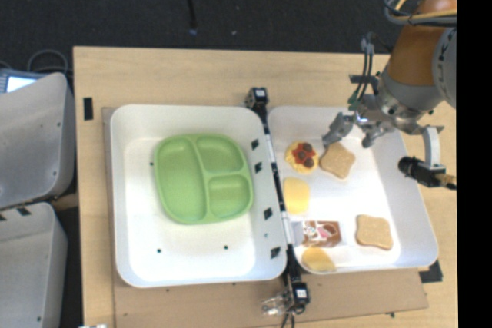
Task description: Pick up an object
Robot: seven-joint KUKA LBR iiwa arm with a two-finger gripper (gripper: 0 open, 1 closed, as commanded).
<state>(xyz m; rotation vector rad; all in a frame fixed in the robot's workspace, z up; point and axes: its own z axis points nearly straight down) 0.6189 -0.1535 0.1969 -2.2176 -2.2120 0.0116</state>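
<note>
The right bin (400, 188) holds several food items: a tan cracker (337, 162), a small pastry with red topping (302, 156), a yellow block (297, 195), a brown-and-white packet (321, 232), a toast slice (373, 232) and a pale yellow piece (318, 260). My gripper (355, 130) hangs over the bin's far part, just above and behind the tan cracker. Its two grey fingers are spread apart, with nothing between them.
The left bin (131, 242) holds a green divided plate (204, 178). A row of black clips runs along the divider between the bins (270, 188). A black fitting (420, 167) sticks out beside the arm at the right bin's far right edge.
</note>
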